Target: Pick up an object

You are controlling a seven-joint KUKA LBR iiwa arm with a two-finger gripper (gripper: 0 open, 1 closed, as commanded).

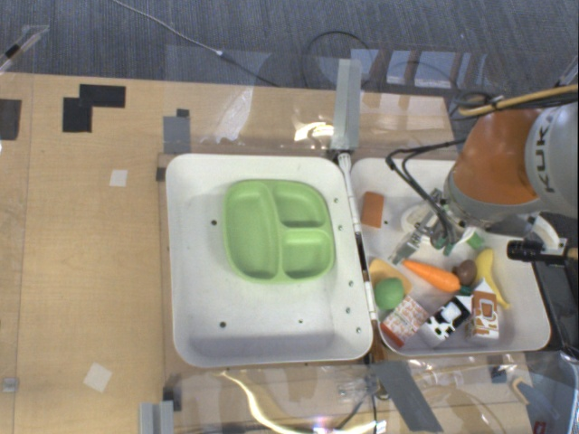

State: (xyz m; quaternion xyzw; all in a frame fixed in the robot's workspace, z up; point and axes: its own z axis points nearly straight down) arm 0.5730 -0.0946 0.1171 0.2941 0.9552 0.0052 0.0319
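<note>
Right bin (534, 337), front row: a red-and-white packet (407, 316), a black-and-white toy (448, 319) and a small carton (485, 315). Just behind them lay a green ball (390, 293) and the carrot (431, 275), smooth and bright orange. The carrot's long axis ran left to right, dipping slightly toward the right, with the narrower end at the left. A brown item (465, 270) and a banana (488, 274) sat at its right end. The gripper (430, 235) hung just above the carrot; whether it was released or clenched could not be told. An orange-brown block (373, 209) lay farther back. The left bin (190, 333) held a green divided tray (276, 229). Beyond the wooden desk (81, 242) was grey carpet (226, 7) crossed by cables.
</note>
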